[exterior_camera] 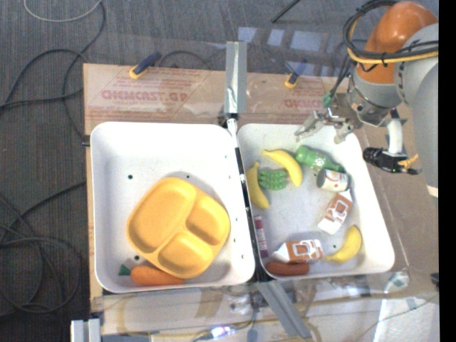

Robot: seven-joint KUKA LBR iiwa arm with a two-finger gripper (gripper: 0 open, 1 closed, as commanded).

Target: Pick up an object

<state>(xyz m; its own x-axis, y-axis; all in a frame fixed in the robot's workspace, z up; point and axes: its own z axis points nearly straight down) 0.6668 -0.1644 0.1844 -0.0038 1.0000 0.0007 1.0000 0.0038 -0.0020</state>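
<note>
Gripper [329, 125] at upper right of frame, over far rim of right bin [377, 212], fingers spread wide, nothing betw. them. Nearest candidate: green bottle [313, 158], just below it, beside a banana [283, 164]. Advise: centre over bottle, descend straight; bottle's lie is hard to judge, prob. on its side.

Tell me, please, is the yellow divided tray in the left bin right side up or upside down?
Upside down: the yellow tray shows its compartments bulging upward as rounded humps, not hollows.
</note>
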